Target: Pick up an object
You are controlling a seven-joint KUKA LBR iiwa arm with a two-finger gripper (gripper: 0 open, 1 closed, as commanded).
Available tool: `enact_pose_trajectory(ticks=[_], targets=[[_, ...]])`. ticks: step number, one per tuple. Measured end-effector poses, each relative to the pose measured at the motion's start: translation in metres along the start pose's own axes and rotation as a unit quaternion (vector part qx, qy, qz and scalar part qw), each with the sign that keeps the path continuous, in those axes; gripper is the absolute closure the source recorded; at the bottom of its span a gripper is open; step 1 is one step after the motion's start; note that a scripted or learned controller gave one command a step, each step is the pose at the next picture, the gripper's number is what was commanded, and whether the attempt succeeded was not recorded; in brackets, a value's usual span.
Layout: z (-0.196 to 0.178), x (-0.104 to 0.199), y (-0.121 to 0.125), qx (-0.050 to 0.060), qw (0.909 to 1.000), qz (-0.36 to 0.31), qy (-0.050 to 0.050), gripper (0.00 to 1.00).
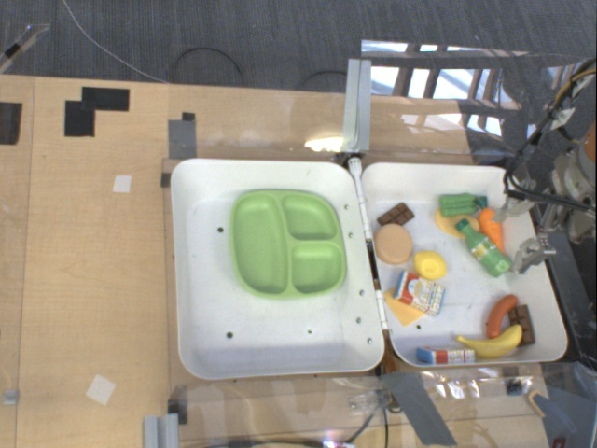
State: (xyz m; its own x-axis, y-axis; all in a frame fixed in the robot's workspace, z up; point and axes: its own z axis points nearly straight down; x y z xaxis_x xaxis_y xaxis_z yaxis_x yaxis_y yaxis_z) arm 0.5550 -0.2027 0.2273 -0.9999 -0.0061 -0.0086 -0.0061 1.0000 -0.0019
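My fingers [528, 250] hang over the right white bin's [550, 339] right edge, spread slightly, holding nothing. The small green plastic bottle [485, 247] lies just beside them, touching an orange toy carrot [492, 226].

Lighting: bright, even, diffuse, from overhead. White bins [280, 362] render near full brightness without losing their rims.

Shadows: soft and short; a faint grey edge along the near wall of the left bin, and shallow shading inside the green tray [284, 243] compartments.

Glare: a small hot spot on the desk [84, 250] at the far edge between the bins; window-like reflections on a shiny panel [438, 82] far right; glints on clear plastic at the near edge.

Sharpness: moderate; small items in the right bin are soft, labels unreadable. The arm [569, 157] at the far right is dim and indistinct.

Distortion: slight bowing of straight lines toward the edges.
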Motion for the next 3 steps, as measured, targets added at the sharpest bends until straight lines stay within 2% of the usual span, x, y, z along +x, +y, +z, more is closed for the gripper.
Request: enact_pose_trajectory(ticks=[1, 2, 3], targets=[[0.132, -0.025, 0.0, -0.003, 0.9978, -0.067, 0.006, 0.0], [0.137, -0.008, 0.077, -0.001, 0.9999, -0.01, -0.004, 0.0], [0.139, -0.088, 0.04, 0.0, 0.9971, -0.076, -0.002, 0.0]])
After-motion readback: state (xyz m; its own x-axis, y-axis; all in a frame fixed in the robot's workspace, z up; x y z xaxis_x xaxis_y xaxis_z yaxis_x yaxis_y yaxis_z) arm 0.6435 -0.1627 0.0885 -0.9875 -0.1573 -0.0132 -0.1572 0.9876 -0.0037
